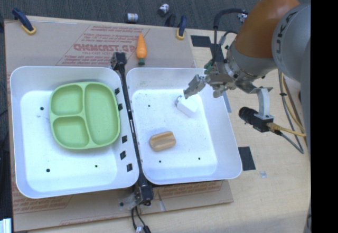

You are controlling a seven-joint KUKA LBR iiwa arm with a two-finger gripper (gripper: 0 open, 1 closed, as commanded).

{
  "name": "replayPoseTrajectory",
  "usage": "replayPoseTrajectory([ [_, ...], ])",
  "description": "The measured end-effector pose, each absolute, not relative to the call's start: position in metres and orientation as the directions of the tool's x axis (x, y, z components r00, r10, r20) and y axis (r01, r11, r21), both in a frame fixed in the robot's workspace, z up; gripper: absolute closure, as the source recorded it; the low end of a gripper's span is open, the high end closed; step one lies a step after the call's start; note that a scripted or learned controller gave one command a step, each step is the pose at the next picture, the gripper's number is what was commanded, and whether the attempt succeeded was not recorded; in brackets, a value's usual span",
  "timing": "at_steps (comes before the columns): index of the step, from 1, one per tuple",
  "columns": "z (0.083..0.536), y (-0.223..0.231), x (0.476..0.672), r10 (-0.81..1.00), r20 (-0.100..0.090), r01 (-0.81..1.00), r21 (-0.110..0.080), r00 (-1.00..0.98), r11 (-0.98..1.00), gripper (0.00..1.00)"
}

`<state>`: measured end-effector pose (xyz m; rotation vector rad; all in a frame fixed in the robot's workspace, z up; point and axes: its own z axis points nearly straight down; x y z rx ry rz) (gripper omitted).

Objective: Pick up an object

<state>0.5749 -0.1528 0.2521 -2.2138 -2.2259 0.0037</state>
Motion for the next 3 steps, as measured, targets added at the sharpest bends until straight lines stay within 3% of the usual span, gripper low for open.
replayPoseTrajectory([
  [1,0.16,-0.155,0.54,1.0,0.0,1.0,-0.005,-0.006,0.006,0.0],
  [2,0.102,-0.137,0.648,1.0,-0.008,1.0,0.019,-0.007,0.007,0.0],
  [3,0.116,-0.138,0.65,1.0,-0.012,1.0,0.026,-0.01,0.01,1.0],
])
